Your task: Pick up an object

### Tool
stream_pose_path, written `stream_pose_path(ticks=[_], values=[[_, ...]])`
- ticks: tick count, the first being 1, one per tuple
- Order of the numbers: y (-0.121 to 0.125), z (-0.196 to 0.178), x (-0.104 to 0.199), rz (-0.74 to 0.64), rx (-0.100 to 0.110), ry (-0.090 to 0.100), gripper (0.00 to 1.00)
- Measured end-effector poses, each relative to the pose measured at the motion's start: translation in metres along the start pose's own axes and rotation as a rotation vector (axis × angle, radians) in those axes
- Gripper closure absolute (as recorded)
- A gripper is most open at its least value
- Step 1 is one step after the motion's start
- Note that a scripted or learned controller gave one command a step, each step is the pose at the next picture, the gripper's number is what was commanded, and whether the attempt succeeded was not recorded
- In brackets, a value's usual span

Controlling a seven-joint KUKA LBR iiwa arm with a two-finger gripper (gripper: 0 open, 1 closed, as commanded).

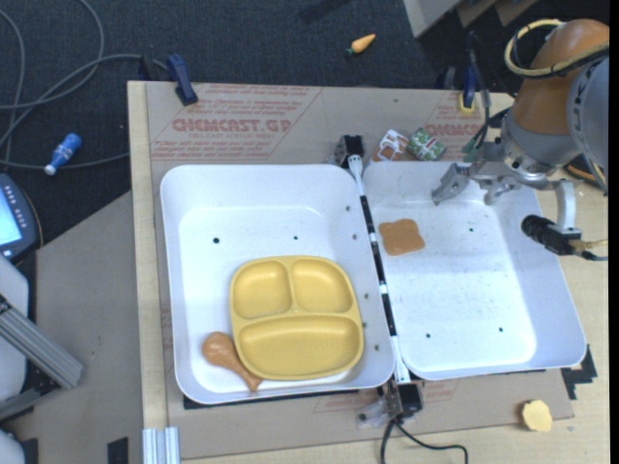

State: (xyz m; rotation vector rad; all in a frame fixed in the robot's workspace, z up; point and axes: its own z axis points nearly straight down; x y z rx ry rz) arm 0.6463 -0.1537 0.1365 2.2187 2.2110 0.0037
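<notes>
The two-finger metal gripper [471,185] hangs over the far edge of the right shallow white plastic bin [503,341], fingers spread and holding nothing. The flat brown toast-like slab [400,237], the nearest thing to pick, lies in that bin near its left wall, well apart from the gripper. Being thin and flat, it will likely slip under closing fingers, or a descent beside the wall could catch the rim. By count: two bins, one slab, one yellow three-compartment plastic tray [295,317] and one tan toy drumstick [229,357], touching in the left bin [193,211].
</notes>
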Motion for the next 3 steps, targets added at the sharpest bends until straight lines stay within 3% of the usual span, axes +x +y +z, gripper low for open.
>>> stream_pose_path(ticks=[1,2,3], values=[[0.008,0.055,0.057,-0.008,0.013,0.008,0.00],[-0.026,0.051,0.055,-0.002,0.012,0.006,0.00],[-0.032,0.051,0.060,-0.002,0.010,0.005,0.00]])
